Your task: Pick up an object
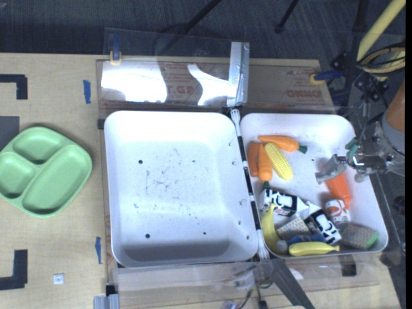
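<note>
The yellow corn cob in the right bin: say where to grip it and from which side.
Grip the yellow corn cob across its middle, coming straight down from above. It lies flat and long, pressed against an orange carrot on its left, so clearance there looks tight.

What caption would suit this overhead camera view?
Pincer hovering above toy food in the right bin, beside an orange carrot.

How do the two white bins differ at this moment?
The left bin has a bare floor with only small dark specks and faint scuffs, while the right bin holds a crowd of toy foods, such as a corn cob, carrots and bananas. The left bin looks wider than the right bin. The gripper is over the right bin, not the left bin. Both are shallow, white, round-cornered, and sit side by side.
</note>
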You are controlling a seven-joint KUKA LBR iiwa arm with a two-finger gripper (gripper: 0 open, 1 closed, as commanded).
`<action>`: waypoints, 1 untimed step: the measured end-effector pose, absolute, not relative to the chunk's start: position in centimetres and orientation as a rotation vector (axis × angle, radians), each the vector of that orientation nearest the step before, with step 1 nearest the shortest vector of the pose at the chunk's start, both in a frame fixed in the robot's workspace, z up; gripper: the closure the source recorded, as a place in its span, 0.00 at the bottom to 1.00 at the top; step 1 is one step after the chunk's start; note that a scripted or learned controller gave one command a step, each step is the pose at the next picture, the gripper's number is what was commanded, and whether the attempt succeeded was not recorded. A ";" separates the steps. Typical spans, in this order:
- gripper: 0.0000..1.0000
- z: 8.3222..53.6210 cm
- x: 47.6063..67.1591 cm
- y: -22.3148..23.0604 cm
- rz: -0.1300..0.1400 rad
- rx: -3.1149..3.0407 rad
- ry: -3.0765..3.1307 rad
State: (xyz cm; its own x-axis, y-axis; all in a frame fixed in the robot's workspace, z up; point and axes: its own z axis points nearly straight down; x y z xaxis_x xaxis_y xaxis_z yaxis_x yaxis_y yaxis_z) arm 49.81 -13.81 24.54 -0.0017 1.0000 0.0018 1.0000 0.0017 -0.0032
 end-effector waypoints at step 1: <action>0.00 17.1 51.2 -20.1 -0.001 -2.115 -2.322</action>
